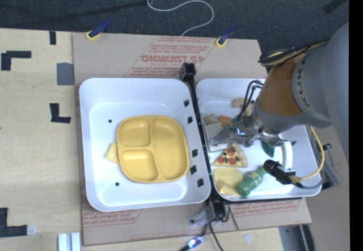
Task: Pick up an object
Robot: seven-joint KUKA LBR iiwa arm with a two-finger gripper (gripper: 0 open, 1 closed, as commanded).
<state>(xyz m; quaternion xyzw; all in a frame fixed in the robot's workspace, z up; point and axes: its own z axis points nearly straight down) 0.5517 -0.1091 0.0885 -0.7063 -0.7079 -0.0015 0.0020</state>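
My gripper (pixel 237 129) is down in the right bin (pixel 295 190), close to that bin's left side, with my grey arm and its orange band (pixel 279 95) running off to the right behind it. Whether it is spread or pressed together I cannot tell — the wrist body hides that part, and I see nothing clearly caught in it.

Nearest to my gripper, just to its left and touching or almost touching its tip, lies a grey mesh-patterned piece (pixel 215 133). Just below my gripper sits a pizza slice (pixel 230 157) with red dots on top, its point aimed up toward me. A little above and left of my gripper is a small tan object (pixel 211 118), too blurred to name. Above it, near the bin's back wall, rests a small pale item (pixel 239 101).

Lower still, past the pizza slice, a pale yellow piece (pixel 226 178) lies against the bin's front wall, and a green bottle (pixel 249 183) leans across its right end, cap pointing up and right. To the right of that, a black cable fitting (pixel 273 168) hangs from my wrist.

Far to the left of my gripper, across the divider, the left bin (pixel 93 130) holds a yellow divided plate (pixel 153 149) — three compartments, lying flat — with a pale yellow wedge (pixel 110 153) peeking out from under its left edge.
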